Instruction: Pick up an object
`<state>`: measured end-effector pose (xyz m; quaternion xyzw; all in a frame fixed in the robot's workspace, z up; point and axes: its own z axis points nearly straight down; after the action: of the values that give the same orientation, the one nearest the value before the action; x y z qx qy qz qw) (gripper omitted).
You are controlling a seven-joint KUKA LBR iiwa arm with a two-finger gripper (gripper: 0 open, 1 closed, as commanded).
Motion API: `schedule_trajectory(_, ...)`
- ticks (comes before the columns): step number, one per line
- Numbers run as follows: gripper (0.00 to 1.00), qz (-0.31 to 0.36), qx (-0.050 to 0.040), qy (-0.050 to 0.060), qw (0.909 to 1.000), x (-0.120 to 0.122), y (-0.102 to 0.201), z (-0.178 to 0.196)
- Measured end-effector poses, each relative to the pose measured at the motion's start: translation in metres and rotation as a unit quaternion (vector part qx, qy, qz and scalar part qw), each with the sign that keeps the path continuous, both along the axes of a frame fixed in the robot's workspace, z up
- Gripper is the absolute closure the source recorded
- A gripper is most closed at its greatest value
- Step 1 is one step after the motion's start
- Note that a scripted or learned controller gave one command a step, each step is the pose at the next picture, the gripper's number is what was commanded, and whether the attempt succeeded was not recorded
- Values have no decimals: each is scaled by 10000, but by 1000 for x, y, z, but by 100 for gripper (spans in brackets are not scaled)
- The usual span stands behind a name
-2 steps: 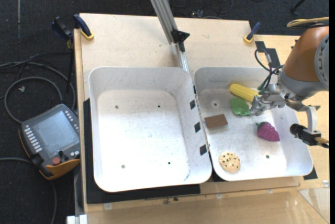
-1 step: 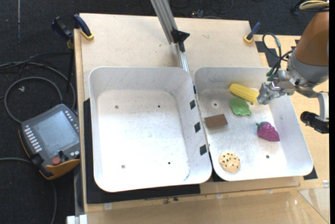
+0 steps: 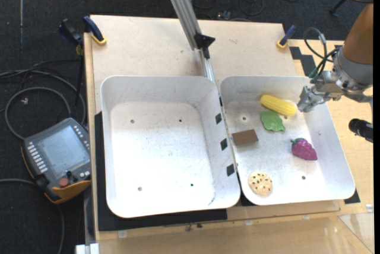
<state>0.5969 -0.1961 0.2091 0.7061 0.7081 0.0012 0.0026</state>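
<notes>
We take the yellow corn cob point(image 3: 278, 105) as the likeliest target: it lies in the right bin point(image 3: 332, 146), near its back wall, with the gripper point(image 3: 308, 99) just beside its right end. The fingertips are too small and blurred for us to say whether they are spread or closed, and nothing sits between them.

We judge the main risk to be a slip. The cob looks like smooth, rounded plastic, tapered and lying at a slant, so fingers that close off-centre could squirt it sideways or roll it. It touches the green leafy piece point(image 3: 272, 121), flat and lobed, which could get dragged or pinched with it. Coming down so close to the bin's sloped side could also scrape a finger on the rim.

Further out we see a purple grape bunch point(image 3: 304, 149), knobbly and glossy, a flat brown block point(image 3: 244, 138) that seems matte, and a round speckled cookie point(image 3: 260, 183), thin and hard to get under. The left bin point(image 3: 113, 128) is shallow, white and lightly flecked with dirt.
</notes>
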Motion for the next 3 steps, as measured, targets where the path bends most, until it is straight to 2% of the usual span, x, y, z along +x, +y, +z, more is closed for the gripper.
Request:
schedule_trajectory(1,100,22,19,27,10000,-12,53,15)
schedule_trajectory(3,100,23,21,33,10000,-50,148,21)
